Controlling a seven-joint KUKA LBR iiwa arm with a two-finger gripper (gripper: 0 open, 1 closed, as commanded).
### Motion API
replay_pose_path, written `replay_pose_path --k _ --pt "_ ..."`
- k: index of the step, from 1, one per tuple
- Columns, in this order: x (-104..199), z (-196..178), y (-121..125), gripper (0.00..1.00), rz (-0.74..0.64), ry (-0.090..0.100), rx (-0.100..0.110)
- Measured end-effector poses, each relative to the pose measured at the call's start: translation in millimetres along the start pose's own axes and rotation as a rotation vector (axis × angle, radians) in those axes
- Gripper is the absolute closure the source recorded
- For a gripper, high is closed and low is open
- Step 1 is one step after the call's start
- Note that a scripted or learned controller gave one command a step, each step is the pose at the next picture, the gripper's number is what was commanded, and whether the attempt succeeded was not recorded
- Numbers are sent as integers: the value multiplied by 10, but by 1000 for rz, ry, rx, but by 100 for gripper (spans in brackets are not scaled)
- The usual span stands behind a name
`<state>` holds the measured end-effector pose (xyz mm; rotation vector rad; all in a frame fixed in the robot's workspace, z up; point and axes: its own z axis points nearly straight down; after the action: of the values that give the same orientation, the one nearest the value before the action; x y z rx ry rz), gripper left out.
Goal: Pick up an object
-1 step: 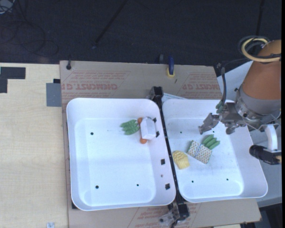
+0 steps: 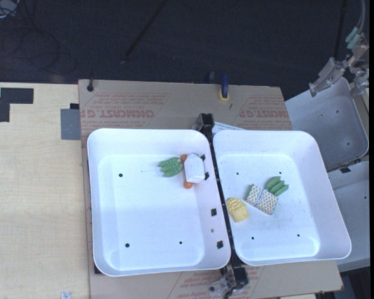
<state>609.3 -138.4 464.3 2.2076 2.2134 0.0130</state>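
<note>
Objects lie in both white bins in the camera view. Left bin [image 2: 106,229]: a green leafy piece [image 2: 171,166], an orange bit [image 2: 184,158] and a white block [image 2: 194,169] (clustered tightly) at two o'clock. Right bin [image 2: 327,229]: a yellow piece [image 2: 237,209] at eight o'clock, with a checkered pineapple [image 2: 267,195] near centre. Whether the gripper [image 2: 352,42], at the frame's two o'clock, is spread cannot be told.

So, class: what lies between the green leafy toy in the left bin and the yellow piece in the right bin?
In the camera view, a white-and-orange object and the bins' adjoining rims lie between them.
</note>
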Motion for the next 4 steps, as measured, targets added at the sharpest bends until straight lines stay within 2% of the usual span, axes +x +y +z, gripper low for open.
replay_pose_path --k 1,2,3,4 --pt "19 11 -11 100 -5 4 20" --pt "0 1237 -728 100 5 9 35" --pt "480 1309 -1340 100 0 8 25" --pt "645 2091 -1382 100 2 8 29"
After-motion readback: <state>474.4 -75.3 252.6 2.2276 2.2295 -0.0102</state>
